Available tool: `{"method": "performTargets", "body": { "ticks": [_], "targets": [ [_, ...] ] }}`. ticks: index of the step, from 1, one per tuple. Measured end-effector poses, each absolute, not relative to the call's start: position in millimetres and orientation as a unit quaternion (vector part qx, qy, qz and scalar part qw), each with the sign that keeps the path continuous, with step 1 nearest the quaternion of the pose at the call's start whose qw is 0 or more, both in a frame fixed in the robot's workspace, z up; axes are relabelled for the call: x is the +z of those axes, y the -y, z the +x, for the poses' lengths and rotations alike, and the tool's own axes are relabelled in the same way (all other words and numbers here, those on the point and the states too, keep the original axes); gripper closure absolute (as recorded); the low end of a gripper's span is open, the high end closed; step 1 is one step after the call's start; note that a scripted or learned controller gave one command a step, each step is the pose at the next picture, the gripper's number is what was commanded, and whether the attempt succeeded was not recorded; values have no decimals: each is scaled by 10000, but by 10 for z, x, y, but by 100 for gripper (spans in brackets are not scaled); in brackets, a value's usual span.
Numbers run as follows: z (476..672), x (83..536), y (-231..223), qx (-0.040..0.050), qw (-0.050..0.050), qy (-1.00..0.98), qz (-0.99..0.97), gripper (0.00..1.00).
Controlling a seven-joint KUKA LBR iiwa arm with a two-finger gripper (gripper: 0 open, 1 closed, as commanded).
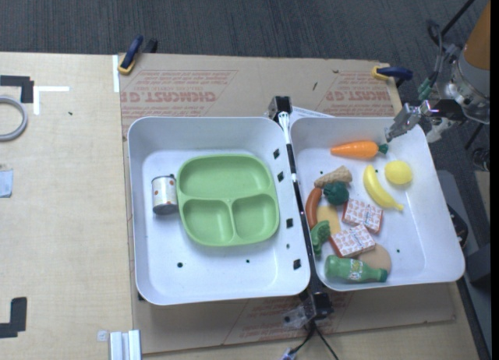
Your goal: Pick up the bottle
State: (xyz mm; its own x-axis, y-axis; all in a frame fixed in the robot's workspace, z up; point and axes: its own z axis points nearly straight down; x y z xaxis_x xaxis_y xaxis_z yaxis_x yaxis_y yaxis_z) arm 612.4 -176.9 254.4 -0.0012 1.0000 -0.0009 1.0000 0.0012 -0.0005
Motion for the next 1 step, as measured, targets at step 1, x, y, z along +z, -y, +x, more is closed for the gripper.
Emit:
{"method": "performTargets", "body": {
  "ticks": [1],
  "targets": [
    [6128, 2641, 1773, -9, 9, -7083, 7059, 100]
  ]
}}
